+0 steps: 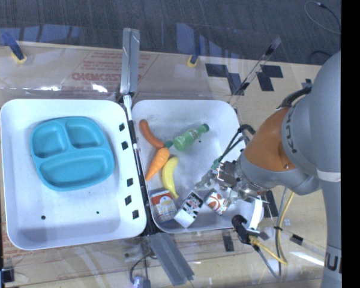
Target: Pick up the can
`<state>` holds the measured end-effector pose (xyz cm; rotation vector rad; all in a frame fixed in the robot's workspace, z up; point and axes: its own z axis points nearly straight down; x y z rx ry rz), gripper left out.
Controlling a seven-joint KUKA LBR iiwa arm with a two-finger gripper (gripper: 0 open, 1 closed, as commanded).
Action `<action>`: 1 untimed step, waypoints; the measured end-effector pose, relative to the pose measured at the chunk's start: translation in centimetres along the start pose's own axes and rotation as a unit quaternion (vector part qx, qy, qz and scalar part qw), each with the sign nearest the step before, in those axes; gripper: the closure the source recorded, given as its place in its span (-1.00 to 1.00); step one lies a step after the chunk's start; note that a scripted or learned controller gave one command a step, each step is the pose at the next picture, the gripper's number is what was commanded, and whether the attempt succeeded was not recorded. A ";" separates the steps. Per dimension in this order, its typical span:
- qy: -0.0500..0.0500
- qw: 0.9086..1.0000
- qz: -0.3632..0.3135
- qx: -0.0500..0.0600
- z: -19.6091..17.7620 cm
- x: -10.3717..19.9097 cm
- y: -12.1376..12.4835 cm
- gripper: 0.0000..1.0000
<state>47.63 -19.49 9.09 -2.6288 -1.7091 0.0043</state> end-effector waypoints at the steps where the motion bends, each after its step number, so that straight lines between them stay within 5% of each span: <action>1: -0.001 0.991 -0.134 0.000 -4.9 3.7 -1.7 -1.00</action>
